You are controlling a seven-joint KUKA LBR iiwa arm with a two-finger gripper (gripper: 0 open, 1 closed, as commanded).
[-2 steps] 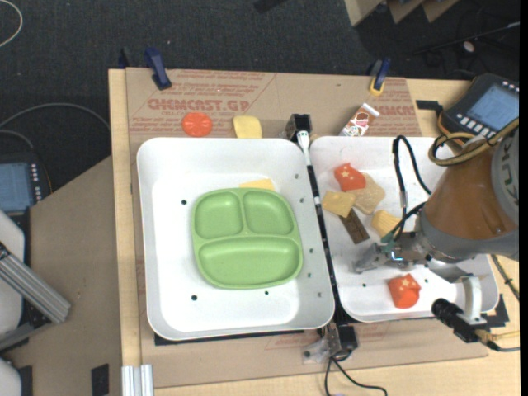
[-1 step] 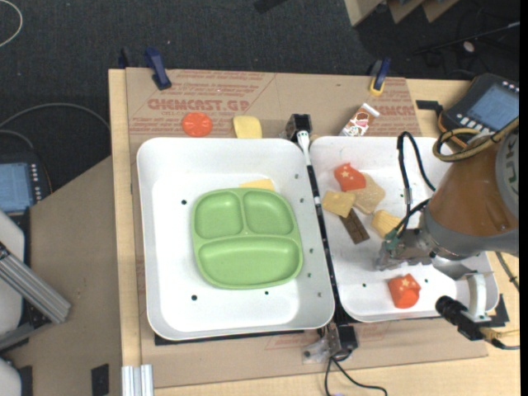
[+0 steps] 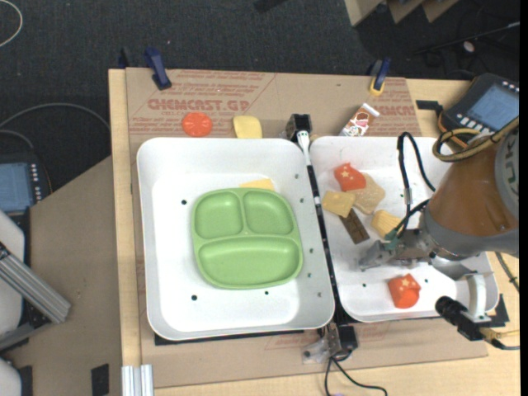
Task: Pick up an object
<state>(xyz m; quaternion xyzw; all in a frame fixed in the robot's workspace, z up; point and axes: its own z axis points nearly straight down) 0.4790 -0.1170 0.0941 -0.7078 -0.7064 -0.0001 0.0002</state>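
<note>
The left bin (image 3: 157,221) held a green divided plate (image 3: 246,239) with a yellow piece (image 3: 257,185) touching its far edge. In the right bin (image 3: 363,304), a cluster of small toy foods (image 3: 356,198) lay near the far left corner, and a red piece (image 3: 403,290) sat apart near the front. The gripper (image 3: 381,254) hung low between them; you could not tell its state. You would have done best to choose the red piece: it had open floor around it. The cluster sat close to the dividing wall, leaving little room.
</note>
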